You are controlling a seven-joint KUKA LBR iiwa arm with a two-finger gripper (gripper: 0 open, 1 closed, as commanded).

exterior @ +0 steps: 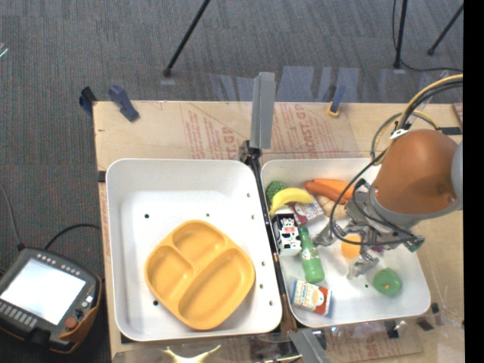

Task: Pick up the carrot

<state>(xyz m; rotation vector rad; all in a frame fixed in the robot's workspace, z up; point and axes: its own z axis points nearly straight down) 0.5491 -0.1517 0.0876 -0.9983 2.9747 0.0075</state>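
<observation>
The carrot [327, 187] lies at the back of the right bin [412, 305], orange and pointing left, with its right end under the arm's wrist. My gripper [345, 252] hangs low over the middle of that bin, in front of the carrot and clear of it. Its fingers [327, 237] are spread open on either side of a small round orange fruit [351, 246]. Nothing is held between them.
A banana [291, 197] and a green vegetable [275, 189] lie left of the carrot. A cow-print carton [286, 233], a green bottle [310, 258], a juice box [311, 296] and a green apple [388, 281] surround the gripper. The left bin [128, 195] holds a yellow divided plate [200, 272].
</observation>
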